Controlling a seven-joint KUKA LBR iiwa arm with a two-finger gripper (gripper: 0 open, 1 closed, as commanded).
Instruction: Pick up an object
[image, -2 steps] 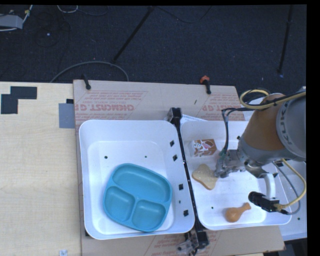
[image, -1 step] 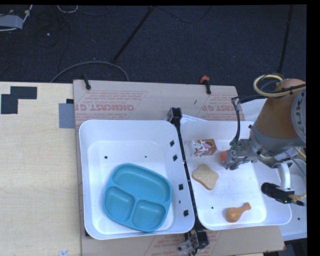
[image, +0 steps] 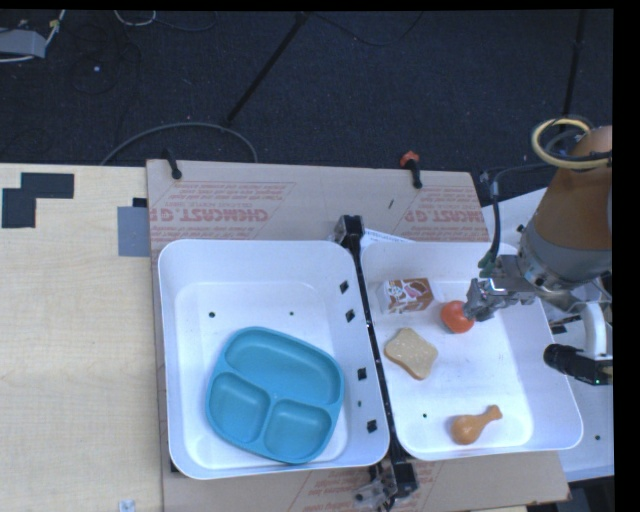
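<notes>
The gripper (image: 478, 303) hung beside a small, round, red-orange tomato (image: 457, 317) (glossy, toy-like) in the right bin (image: 545, 440); whether it grasped anything could not be told.

Right white bin (image: 560, 420) contents: small red-orange round ball (image: 456, 318) near the far right side; brown-and-white snack packet (image: 407, 295) lying flat by the far left corner; tan bread-slice toy (image: 411, 353) flat, mid-left; orange-tan drumstick toy (image: 474, 423) on its side near the near edge.
</notes>
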